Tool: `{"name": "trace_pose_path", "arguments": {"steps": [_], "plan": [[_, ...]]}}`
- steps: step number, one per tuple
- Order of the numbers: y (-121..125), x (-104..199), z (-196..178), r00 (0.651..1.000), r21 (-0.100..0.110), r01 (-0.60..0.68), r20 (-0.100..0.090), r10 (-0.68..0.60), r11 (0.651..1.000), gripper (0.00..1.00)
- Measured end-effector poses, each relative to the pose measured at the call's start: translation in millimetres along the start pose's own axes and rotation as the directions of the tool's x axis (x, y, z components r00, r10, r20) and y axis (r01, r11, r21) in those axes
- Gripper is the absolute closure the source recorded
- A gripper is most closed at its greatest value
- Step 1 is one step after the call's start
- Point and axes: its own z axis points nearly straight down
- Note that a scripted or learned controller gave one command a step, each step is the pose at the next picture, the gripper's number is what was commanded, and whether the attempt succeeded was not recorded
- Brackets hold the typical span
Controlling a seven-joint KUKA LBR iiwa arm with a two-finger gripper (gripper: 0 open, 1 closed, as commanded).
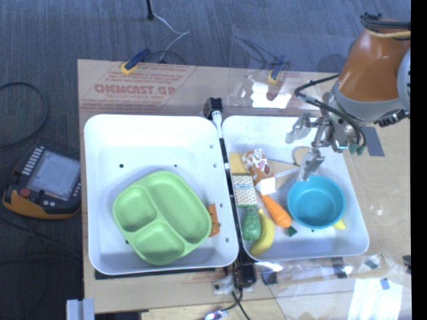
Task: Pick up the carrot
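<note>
**Still in the right bin: the carrot lies untouched**

Plainly, the carrot (275, 210) lies flat in the right bin (353, 242), slanting from near the bin's middle down toward its front, its tip against the lower left edge of the blue bowl (316, 203). Just to its left sit a yellow banana (263, 238) and a green vegetable (250, 225), with a small packet (243, 191) and a brown-and-white spotted toy (256, 162) farther back. The pincer (313, 155) hangs above the bin's rear part, over the bowl's back rim and well apart from the carrot; its two fingers stand parted with nothing between them. In the left bin (107, 145) rests a green divided plate (162, 217), an orange piece (213, 219) tucked at its right edge. Both bins sit on the table (133, 85).
</note>
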Motion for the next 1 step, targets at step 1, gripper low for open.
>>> {"name": "trace_pose_path", "arguments": {"steps": [1], "plan": [[6.2,43.2,77.4,0.998,0.004,0.057,0.011,-0.057,0.998,0.0]]}}
